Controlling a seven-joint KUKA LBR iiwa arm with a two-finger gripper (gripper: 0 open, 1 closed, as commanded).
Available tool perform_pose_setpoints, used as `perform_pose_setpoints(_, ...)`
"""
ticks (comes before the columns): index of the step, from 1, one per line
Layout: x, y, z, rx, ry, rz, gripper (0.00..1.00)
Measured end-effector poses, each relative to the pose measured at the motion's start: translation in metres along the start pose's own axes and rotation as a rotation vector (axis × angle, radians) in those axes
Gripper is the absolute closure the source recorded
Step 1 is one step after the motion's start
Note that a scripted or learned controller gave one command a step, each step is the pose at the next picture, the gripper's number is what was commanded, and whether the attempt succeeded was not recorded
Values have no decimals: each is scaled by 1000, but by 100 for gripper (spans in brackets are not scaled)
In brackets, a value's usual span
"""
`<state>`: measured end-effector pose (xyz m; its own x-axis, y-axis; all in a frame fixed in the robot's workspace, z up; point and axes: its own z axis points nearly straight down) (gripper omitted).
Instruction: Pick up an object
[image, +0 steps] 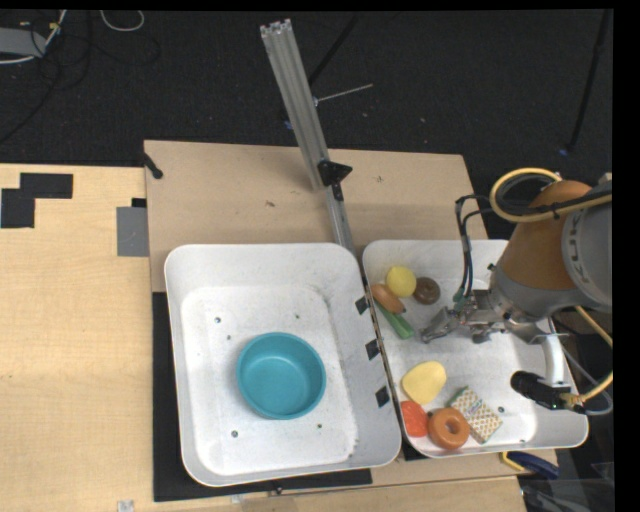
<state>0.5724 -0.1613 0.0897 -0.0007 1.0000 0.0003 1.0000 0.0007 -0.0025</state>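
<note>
we see a teal bowl (281, 374) in the left bin (200, 290), lower centre. in the right bin (540, 432): carrot (389, 300), yellow ball (401, 281), brown ball (427, 291), lemon (423, 381), orange ring (448, 428). gripper (440, 326) at centre-right, above the lemon, nothing betw its fingers; open/closed we can't tell.

The floor (150, 70) is dark, almost black, with thin cables (40, 35) lying on it. A light wooden bench (70, 320) sits below, and a brown board (250, 190) (flat and plain) lies beside it.
</note>
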Motion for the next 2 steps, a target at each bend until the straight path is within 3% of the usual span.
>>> perform_pose_setpoints(1,-1,1,-12,-3,-1,1,100)
perform_pose_setpoints(2,-2,-5,-72,-6,-1,1,100)
